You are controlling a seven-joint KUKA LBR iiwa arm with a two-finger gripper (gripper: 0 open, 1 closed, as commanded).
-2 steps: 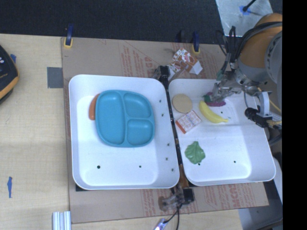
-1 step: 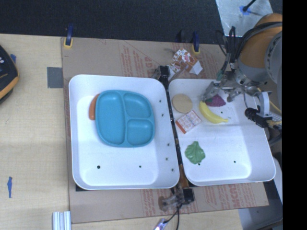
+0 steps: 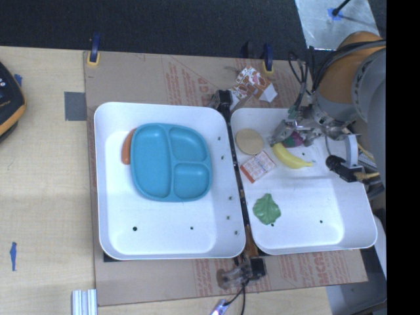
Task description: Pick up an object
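The claw point(image 3: 293, 134) hung low over the right bin's point(image 3: 341, 231) far end — its grip state I could not tell — with the yellow banana point(image 3: 292, 157) lying just beside it.

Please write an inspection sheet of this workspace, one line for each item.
Surface: wooden bench with a brown board under two white bins, left bin and right bin.
Job's things: right bin holds a banana, a tan disc, a small red-and-white packet and a green leaf.
Clutter: blue divided plate in the left bin, an orange thing partly under it.
Claw: claw above the banana; finger state unclear.
Cables: black cables near the arm.
Surroundings: dark floor.
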